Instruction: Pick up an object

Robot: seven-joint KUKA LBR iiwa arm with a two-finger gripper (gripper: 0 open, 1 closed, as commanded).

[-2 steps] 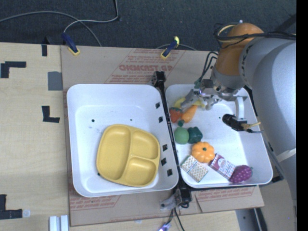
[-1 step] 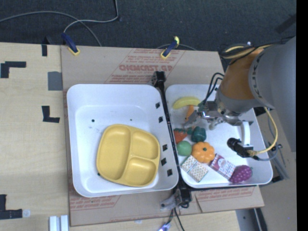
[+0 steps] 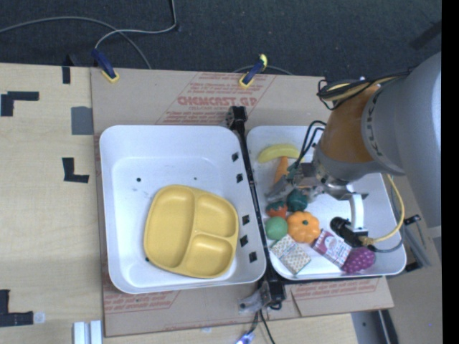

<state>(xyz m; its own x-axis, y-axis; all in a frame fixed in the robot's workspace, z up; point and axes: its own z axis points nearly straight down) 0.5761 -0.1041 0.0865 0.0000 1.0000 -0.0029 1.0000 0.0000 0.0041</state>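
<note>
**Gripper low over the crowded right bin**

Toys crowd the left half of the right bin (image 3: pixel 391 264), and the camera view shows the gripper (image 3: pixel 285 188) lowered among them from the right, the arm's orange band above it. Whether it is open or closed on anything cannot be told; arm and clutter mask it. Just beside it lie a banana (image 3: pixel 276 152) on the far side, an orange carrot (image 3: pixel 281 166), and a dark green piece (image 3: pixel 296 201). Nearer sit a green ball (image 3: pixel 276 227), a small pumpkin (image 3: pixel 303 226), a checkered packet (image 3: pixel 291 254), a pink carton (image 3: pixel 331 248) and purple grapes (image 3: pixel 360 259). The left bin (image 3: pixel 122 149) holds a yellow divided tray (image 3: pixel 191 231). The low pose suggests a grasp attempt on the cluster by the divider.
</note>
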